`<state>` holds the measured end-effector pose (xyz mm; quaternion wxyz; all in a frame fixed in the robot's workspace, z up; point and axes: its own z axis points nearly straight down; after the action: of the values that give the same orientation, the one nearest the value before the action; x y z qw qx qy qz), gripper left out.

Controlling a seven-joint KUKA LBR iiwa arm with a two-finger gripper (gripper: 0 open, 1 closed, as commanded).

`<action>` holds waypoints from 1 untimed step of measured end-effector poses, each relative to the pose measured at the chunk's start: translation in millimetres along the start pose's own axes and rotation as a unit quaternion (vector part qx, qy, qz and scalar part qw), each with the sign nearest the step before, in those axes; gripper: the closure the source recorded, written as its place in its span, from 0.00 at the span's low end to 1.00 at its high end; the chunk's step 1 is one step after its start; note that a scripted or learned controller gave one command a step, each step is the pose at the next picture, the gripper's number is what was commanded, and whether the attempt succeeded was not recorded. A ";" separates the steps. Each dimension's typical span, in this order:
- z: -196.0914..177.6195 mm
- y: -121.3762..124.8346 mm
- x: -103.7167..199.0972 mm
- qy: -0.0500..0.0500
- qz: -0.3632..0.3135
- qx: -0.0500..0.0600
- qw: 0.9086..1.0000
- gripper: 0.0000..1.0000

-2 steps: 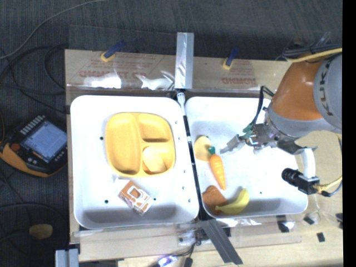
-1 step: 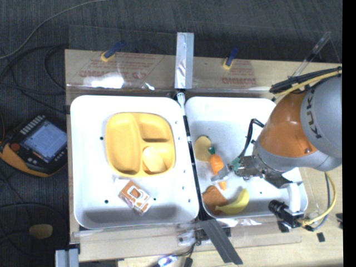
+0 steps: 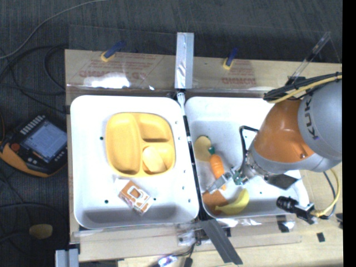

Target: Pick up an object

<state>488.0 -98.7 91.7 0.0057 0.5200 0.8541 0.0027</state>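
In right bin, near its front-left corner, gripper is seen low over the carrot, touching it; finger opening can't be told. Carrot's long axis runs front-to-back, approx., green top pointing back.

The wooden table carries two shallow white bins side by side, touching along their inner edges. The left bin and the right bin take up most of the tabletop. Behind them, along the table's far edge, lies a sheet of clear plastic, held down by two clips with blue and yellow parts: one clip near the left, another clip to the right. A metal strip stands between the bins at the rear.
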 end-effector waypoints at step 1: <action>-9.6 2.2 0.9 0.001 0.000 -0.002 1.000 1.00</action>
<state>489.4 -96.9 101.3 0.0058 0.5199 0.8542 0.0050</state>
